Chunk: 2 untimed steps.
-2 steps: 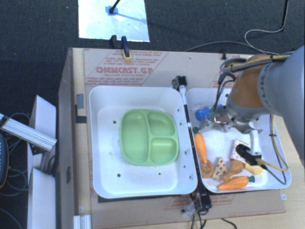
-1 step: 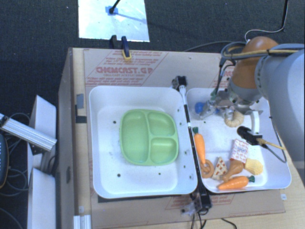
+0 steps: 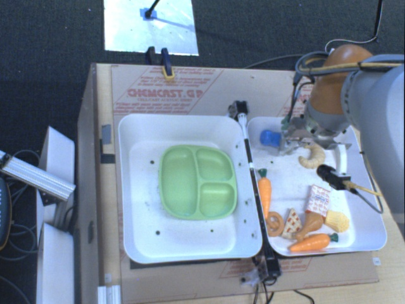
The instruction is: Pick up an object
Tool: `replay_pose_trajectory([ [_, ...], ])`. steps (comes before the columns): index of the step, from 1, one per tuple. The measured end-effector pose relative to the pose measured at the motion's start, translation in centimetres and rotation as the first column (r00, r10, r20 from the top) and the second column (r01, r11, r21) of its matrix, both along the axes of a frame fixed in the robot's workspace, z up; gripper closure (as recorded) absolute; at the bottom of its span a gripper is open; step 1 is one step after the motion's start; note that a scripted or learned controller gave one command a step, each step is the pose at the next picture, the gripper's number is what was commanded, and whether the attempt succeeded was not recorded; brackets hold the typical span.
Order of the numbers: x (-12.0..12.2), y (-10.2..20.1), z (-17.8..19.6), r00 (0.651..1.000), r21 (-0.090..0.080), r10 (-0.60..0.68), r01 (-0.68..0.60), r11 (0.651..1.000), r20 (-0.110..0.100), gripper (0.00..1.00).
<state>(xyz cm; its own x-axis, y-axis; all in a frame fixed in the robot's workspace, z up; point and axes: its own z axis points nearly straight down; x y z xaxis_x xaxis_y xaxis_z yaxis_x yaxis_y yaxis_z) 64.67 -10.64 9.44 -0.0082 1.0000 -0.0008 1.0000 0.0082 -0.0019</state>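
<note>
In the right bin [image 3: 370, 236] lie several toy foods. A blue cup [image 3: 270, 138] sits at the bin's far left corner, and a tan croissant [image 3: 312, 157] lies just right of it. My gripper [image 3: 289, 144] hangs low over the far part of this bin, between the cup and the croissant and close beside the cup. Toward the front are an orange carrot [image 3: 265, 194] along the left wall, a pretzel [image 3: 274, 223], a wedge slice [image 3: 292, 223], a drumstick [image 3: 311, 222], a red-and-white packet [image 3: 317, 200], a yellow piece [image 3: 337, 220] and a second carrot [image 3: 311, 242].
The left bin [image 3: 142, 233] holds a green divided plate [image 3: 197, 182]. A black divider rail [image 3: 250, 170] runs between the two bins. The grey arm [image 3: 373, 100] comes in from the right over the right bin's far edge.
</note>
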Motion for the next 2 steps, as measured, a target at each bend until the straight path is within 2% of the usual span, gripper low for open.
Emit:
replay_pose_trajectory([
  [1, -4.73, -7.7, 7.68, 1.0, -0.002, -0.006, 0.006, 1.0, 0.006, 1.0],
  [2, -4.74, -7.62, 7.62, 1.0, -0.001, -0.005, 0.005, 1.0, 0.005, 0.0],
])
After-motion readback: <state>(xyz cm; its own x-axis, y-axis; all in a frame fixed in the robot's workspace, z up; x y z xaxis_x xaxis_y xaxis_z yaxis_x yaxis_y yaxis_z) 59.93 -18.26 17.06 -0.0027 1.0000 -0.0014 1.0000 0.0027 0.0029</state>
